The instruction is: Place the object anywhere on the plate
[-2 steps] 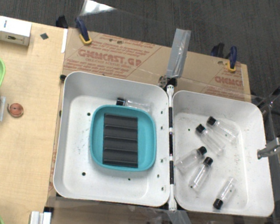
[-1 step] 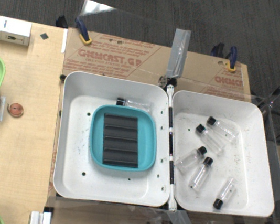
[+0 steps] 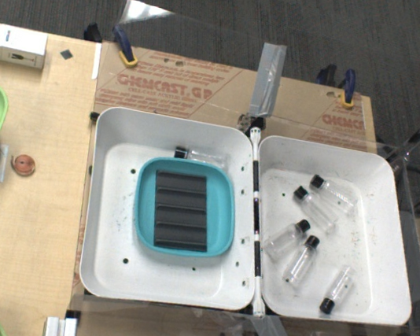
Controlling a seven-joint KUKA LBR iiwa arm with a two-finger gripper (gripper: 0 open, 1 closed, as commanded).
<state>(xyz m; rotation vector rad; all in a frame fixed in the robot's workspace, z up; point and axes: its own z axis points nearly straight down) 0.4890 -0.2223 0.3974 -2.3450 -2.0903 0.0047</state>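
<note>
Teal plate and loose vials on the tabletop (image 3: 20,251)

The teal plate (image 3: 185,208) sits in the left bin (image 3: 98,264); one vial (image 3: 196,155) lies at its 12 o'clock, five vials (image 3: 311,232) lie scattered in the right bin (image 3: 380,295). Claw state: cannot tell.

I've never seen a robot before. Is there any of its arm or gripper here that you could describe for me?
Not from this picture: I cannot tell the colours, shape, cables or markings of the arm or gripper. What it gives is the bench: two white bins, a teal plate with a black ribbed insert in the left one, and clear vials with black caps in the right one.
</note>
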